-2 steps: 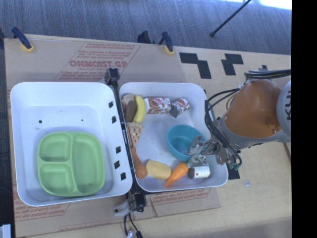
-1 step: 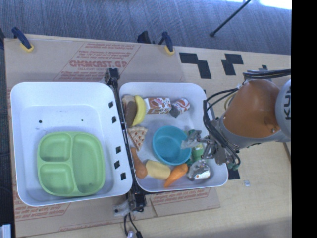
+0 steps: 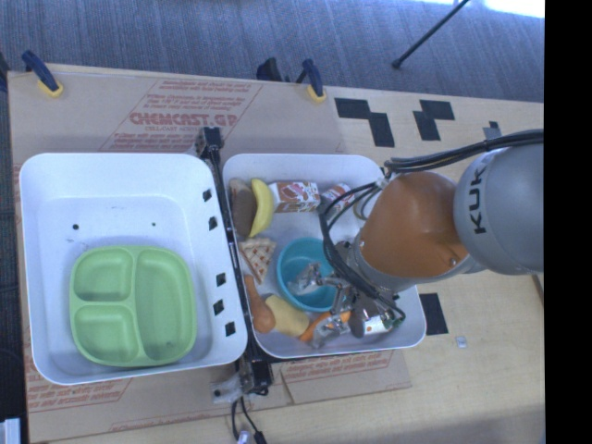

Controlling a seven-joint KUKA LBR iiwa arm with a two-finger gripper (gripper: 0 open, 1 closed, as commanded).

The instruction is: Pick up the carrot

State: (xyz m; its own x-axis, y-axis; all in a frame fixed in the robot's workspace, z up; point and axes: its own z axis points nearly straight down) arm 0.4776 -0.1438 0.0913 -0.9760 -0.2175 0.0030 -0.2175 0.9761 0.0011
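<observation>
Around table: blue-grey carpet (image 3: 139, 17).
Table (image 3: 481, 377): brown cardboard sheet, clamped.
Left bin (image 3: 37, 248): green divided plate (image 3: 134, 303).
Right bin (image 3: 407, 331): arm (image 3: 435, 225) above.
Carrot (image 3: 324, 326): near front wall, beside gripper (image 3: 347, 308).
Fingers: state unclear.

two shallow white bins side by side on a cardboard-covered bench (image 3: 305, 109). in the left bin (image 3: 55, 192), a green divided plate (image 3: 134, 305) lying flat toward the near left corner, three compartments showing. in the right bin (image 3: 305, 163), a yellow banana (image 3: 262, 205) near the far wall, a brown item (image 3: 242, 209) just to its left, a small red-and-white carton (image 3: 298, 195) just to its right. below those, a waffle-patterned wedge (image 3: 258, 258) beside a blue bowl (image 3: 305, 276). near the front wall, a pale yellow piece (image 3: 288, 316) touching a brownish one (image 3: 264, 315). blue clamps (image 3: 314, 79) on the bench's far edge, black markers (image 3: 375, 118) printed on its surface.
</observation>
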